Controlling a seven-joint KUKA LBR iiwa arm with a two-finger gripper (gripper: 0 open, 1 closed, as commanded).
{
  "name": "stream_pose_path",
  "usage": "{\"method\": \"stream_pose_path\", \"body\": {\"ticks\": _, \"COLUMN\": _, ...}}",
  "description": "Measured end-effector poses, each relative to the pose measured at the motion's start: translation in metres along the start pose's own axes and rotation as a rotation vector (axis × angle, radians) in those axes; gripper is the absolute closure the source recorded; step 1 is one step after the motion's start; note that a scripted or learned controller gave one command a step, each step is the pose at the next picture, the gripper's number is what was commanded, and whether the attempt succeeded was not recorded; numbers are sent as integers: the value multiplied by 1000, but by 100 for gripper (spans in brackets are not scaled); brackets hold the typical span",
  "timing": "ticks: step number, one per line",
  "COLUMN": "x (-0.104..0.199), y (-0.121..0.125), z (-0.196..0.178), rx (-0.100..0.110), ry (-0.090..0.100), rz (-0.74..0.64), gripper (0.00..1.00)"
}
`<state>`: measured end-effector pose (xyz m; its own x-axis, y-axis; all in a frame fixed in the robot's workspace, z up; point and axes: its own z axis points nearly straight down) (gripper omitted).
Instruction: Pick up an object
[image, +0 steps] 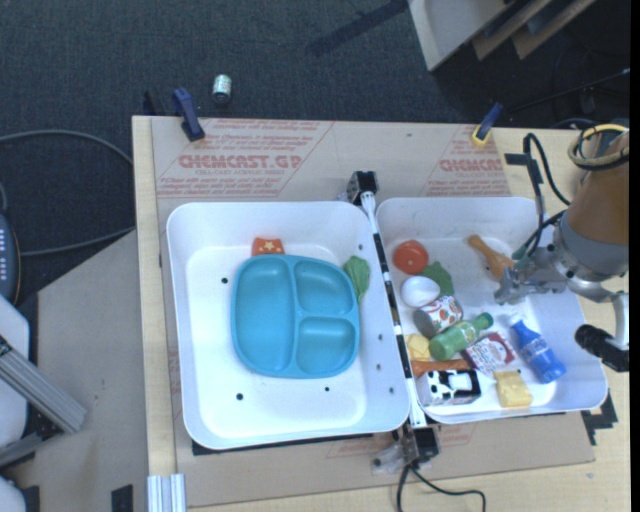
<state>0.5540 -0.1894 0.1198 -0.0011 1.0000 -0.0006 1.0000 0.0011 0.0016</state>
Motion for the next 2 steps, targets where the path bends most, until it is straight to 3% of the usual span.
{"method": "stream_pose_path", "body": {"ticks": 1, "x": 0, "y": 0, "z": 0, "rx": 0, "ry": 0, "rz": 0, "gripper": 0}}
{"method": "stream_pose_path", "body": {"ticks": 2, "x": 40, "y": 59, "z": 34, "rx": -1, "ry": 0, "rz": 0, "gripper": 0}}
